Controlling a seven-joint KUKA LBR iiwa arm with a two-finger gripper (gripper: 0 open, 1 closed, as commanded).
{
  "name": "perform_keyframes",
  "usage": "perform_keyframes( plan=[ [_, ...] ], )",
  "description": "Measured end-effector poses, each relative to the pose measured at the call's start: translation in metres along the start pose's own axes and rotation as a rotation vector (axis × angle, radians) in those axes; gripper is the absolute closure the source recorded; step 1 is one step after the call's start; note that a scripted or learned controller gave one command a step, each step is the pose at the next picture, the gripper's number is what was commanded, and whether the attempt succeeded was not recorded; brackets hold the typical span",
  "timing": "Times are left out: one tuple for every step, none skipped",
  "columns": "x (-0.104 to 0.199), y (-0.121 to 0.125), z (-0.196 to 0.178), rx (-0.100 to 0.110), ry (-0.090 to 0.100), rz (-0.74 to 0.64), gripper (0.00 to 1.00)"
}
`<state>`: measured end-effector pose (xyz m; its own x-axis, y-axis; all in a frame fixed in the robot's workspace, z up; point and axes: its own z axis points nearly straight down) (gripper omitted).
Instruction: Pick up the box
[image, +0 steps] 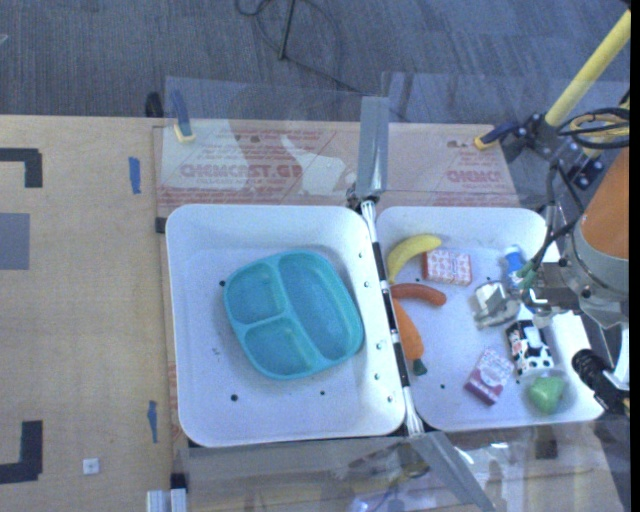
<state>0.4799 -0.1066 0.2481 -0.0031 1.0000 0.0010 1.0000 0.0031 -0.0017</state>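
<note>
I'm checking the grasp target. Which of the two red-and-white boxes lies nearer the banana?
The upper box, right beside the banana; the other box lies near the green fruit.

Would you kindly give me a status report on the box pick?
Gripper low in right bin. Box lies apart, ungrasped. Banana beside box.

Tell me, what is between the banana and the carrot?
In the camera view, a red sausage lies between the banana above and the carrot below, in the right bin.

Blue plate (293, 313) left, box (447, 266) right.
</note>
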Motion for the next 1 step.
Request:
perform_keyframes(
  plan=[
    [-0.0234,0.1034,0.0076,-0.004,-0.001,0.072,0.00]
  ],
)
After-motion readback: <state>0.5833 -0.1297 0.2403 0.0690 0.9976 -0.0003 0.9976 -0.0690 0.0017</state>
